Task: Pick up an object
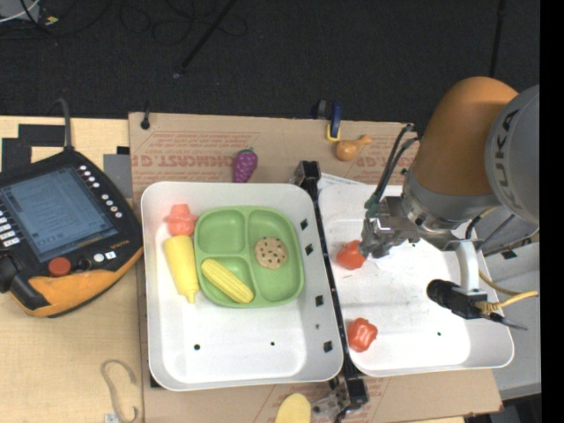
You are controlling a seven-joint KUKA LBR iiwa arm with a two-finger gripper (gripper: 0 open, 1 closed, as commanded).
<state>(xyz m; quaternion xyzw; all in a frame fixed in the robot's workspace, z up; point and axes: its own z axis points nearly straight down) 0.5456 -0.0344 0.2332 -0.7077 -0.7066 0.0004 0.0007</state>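
Note:
In the right bin (pixel 423 351), a small red round object (pixel 350 256) lies near the left wall. My gripper (pixel 374 239) hangs just right of it and slightly above, at or very near its edge. A red pepper-like toy (pixel 361 333) lies near the same bin's front left corner. The left bin (pixel 229 351) holds a green divided plate (pixel 220 232) with a cookie (pixel 270 253) and a corn cob (pixel 226 280) on it. A yellow bottle-shaped toy (pixel 181 266) and a pink toy (pixel 180 219) lie left of the plate.
The arm's grey and orange body (pixel 467 157) covers the right bin's back right. Purple grapes (pixel 245 164) and an orange gourd (pixel 350 148) sit on the cardboard behind the bins. A yellow lemon (pixel 293 408) lies in front, and a teach pendant (pixel 62 227) at the left.

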